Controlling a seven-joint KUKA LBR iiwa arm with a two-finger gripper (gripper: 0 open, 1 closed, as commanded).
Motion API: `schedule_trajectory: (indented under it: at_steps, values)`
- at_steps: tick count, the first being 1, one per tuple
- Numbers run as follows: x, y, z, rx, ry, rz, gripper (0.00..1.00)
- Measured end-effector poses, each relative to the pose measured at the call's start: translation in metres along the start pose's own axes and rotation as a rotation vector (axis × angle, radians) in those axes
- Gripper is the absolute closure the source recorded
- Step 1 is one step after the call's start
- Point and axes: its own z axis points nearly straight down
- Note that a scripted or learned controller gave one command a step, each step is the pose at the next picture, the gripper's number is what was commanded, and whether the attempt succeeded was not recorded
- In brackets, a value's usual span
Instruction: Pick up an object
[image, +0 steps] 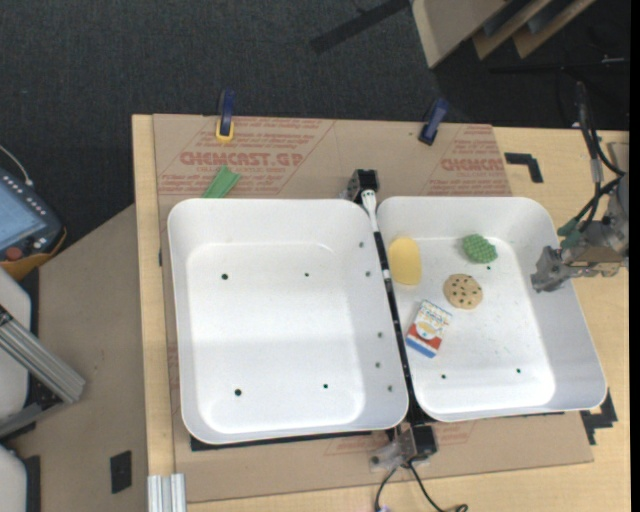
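The right bin (520, 385) holds a yellow rounded object (405, 260) by its left wall. A green knobbly object (479, 248) lies near the back, and a round brown cookie (462, 291) rests in the middle. A small white box with red and blue print (429, 329) lies in front of the yellow object. My gripper (552, 270) hangs at the right bin's right rim, well right of the cookie, with nothing seen in it.
The left bin (200, 240) sits beside the right one, and a black divider strip (385, 290) runs between them. A green scrap (221, 182) lies on the cardboard behind the left bin. Blue clamps (433, 120) hold the board's far edge.
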Motion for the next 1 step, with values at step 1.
schedule_trajectory:
  at_steps: [1]
  values:
    - [0.0693, 0.0017, -0.0515, -0.002, 0.000, 0.000, 1.00]
